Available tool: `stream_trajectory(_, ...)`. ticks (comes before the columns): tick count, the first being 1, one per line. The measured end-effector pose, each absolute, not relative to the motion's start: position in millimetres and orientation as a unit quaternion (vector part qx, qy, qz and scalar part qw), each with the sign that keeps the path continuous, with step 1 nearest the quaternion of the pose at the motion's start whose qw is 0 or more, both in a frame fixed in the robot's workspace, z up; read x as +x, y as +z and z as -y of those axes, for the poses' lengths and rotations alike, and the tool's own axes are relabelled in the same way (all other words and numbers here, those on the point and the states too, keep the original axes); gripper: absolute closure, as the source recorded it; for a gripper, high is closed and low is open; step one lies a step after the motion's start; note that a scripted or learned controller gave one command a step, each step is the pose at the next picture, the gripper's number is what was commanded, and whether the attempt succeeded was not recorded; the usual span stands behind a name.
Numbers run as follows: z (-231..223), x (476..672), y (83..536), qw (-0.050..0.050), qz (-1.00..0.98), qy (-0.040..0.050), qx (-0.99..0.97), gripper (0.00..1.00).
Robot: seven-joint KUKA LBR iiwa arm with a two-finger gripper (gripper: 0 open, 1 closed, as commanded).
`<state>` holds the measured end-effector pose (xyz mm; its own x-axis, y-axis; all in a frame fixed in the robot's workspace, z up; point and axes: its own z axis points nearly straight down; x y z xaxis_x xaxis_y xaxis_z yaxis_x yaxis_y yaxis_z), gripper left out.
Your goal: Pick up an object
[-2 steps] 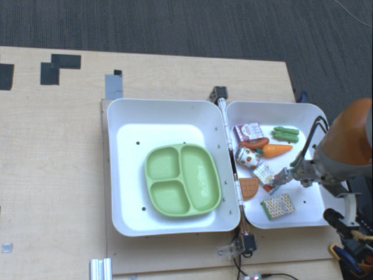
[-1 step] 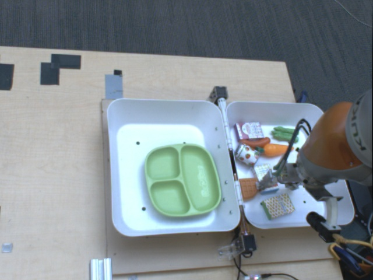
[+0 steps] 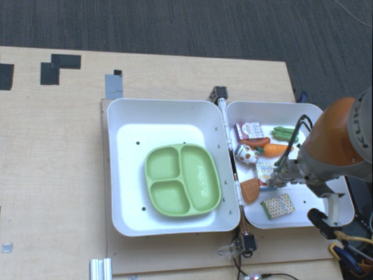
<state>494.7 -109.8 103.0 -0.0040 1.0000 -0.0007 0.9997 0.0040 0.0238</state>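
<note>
The right bin (image 3: pixel 303 212) holds several small items. A pink and white packet (image 3: pixel 250 129) lies at the back, with a red piece (image 3: pixel 254 142), an orange carrot (image 3: pixel 274 150) and a green vegetable (image 3: pixel 284 133) near it. A small white and red toy (image 3: pixel 247 153) sits by the left wall. An orange cracker-like piece (image 3: pixel 250 189) and a green patterned square (image 3: pixel 277 205) lie at the front. My gripper (image 3: pixel 275 178) is down in the middle of this bin, over a pale blue and white item (image 3: pixel 266 169), with the cracker-like piece just to its left. The wrist hides its tips.
The left bin (image 3: pixel 125 156) contains a light green divided plate (image 3: pixel 183 179). The arm's grey body and orange band (image 3: pixel 335 136) cover the right bin's right side. Cables and a clamp (image 3: pixel 240 247) sit at the bench's front edge.
</note>
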Motion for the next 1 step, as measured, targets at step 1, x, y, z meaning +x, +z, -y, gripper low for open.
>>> stream_trajectory(1, 109.0, 494.5, 102.4, 0.008, -0.709, 0.0082, 0.705, 0.0)
